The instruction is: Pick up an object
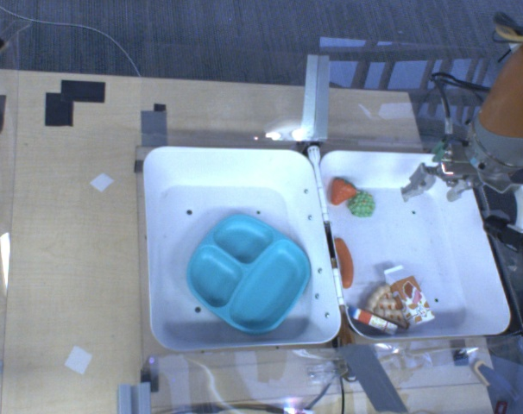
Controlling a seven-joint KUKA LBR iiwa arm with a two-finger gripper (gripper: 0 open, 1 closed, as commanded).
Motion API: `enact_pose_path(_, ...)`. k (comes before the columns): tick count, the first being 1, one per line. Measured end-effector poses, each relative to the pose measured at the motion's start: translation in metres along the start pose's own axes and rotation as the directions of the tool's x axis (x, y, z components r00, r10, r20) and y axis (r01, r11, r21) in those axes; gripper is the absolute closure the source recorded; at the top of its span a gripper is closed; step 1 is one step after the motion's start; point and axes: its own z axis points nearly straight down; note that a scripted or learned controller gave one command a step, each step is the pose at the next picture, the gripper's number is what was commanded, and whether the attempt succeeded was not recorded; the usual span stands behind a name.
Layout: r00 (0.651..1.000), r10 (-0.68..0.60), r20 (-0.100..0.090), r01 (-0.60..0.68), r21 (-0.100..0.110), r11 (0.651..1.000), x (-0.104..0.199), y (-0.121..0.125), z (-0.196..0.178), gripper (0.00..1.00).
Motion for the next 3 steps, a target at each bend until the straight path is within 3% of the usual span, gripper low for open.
enact_pose_path(1, 0.998, 0.063, 0.0, -0.063, 0.001, 0.998, -0.013, -0.119, 0.032, 0.0)
enact_pose_path(2, 0.971, 0.241, 0.0, -0.241, -0.001, 0.971, 0.018, -0.118, 0.023, 0.0)
enact_pose_path(3, 0.989, 0.151, 0.0, -0.151, -0.011, 0.988, 0.026, -0.116, 0.101, 0.0)
